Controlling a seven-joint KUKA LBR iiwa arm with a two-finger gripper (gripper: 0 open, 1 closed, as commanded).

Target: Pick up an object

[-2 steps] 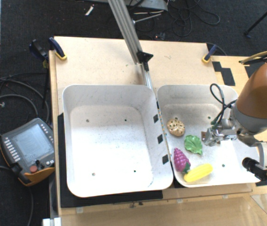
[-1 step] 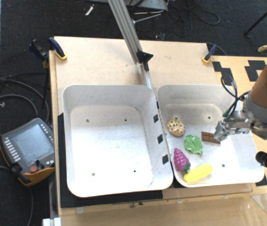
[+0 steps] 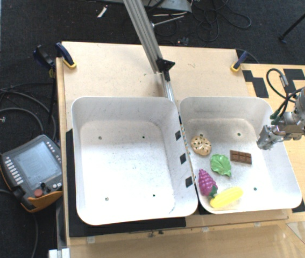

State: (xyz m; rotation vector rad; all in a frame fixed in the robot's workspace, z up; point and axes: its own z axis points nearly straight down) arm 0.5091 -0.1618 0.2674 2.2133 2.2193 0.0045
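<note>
The right bin holds several small items: a round cookie, a brown chocolate bar, a green leafy piece, a purple grape bunch and a yellow corn cob. My gripper hangs over the right side of that bin, just right of and slightly above the chocolate bar. Nothing shows between its fingers.
The left bin stands beside the right one, sharing a middle wall. A slanted metal pole rises from behind the bins. Clamps sit at the bench's back corners, and a teach pendant lies on the floor at left.
</note>
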